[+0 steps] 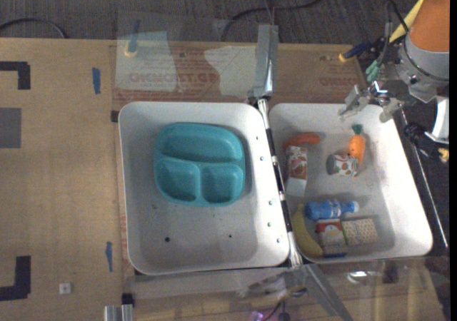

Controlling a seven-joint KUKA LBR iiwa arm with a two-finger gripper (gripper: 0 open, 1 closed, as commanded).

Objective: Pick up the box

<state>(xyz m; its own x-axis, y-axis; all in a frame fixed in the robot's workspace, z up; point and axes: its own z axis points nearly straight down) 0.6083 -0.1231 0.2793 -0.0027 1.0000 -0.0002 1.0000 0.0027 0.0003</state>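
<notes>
The gripper (370,98) hangs over the right bin's (407,191) far rim, fingers spread wide with nothing between them. The box (296,162) lies inside that bin against its left wall, just below a red-orange sausage (303,139).

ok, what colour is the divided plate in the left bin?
Teal, plain all over, no pattern. The divided plate shows clearly in the camera view.

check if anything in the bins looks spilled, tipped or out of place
Nothing stands out. The teal divided plate lies flat in the left bin. In the right bin, the carrot, blue bottle, banana and small boxes lie loose with no spill. The hand is above that bin's far rim.
</notes>
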